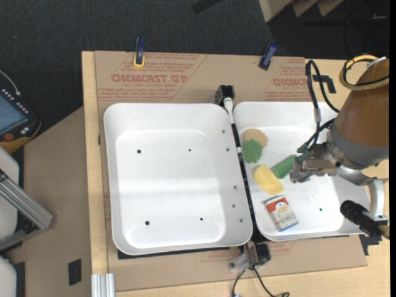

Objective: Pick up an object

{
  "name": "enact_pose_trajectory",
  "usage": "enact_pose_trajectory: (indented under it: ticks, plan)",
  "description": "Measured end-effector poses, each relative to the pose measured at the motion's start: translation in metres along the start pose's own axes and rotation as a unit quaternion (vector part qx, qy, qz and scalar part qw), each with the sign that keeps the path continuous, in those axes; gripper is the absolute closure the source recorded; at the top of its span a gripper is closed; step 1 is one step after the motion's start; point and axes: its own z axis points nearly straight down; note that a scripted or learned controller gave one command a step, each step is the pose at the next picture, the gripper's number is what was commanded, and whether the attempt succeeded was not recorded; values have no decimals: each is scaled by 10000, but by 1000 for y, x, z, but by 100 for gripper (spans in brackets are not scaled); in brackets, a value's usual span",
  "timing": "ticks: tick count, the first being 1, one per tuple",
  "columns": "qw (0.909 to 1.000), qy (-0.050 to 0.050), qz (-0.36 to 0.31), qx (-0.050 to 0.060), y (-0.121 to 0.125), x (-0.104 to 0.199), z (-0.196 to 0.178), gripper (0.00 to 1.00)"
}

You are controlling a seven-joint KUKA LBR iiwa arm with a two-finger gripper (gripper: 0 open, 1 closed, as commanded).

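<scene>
Right bin (322,223): green block (283,166), yellow piece (267,179), green studded ball (252,150) on tan disc (258,137), small carton (281,211). Gripper (299,167) at block's end; grasp possibly closed, cannot tell. Left bin (124,122) alongside.

Two shallow white plastic bins (167,178) (322,218) side by side. In the right one, five loose things — a tan disc (258,137), a bumpy green ball (251,150), a green block (283,166), a yellow lump (268,179) and a small printed box (281,212) — though the arm may hide more.

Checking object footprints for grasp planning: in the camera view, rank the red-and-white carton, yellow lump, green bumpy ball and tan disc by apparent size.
1. Red-and-white carton
2. Yellow lump
3. Green bumpy ball and tan disc: too alike, and the disc is partly hidden.
</scene>
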Motion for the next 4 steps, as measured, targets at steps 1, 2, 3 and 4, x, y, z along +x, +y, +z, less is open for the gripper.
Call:
enact_pose_trajectory:
  ticks: [1,2,3,4]
  plan:
    - [9999,34,-86,-68,3,69,-134,100]
    - [10000,36,-86,-30,15,138,-197,100]
    - [10000,26,-66,40,-1,182,-182,100]
    - [10000,17,-43,48,-1,190,-151,100]
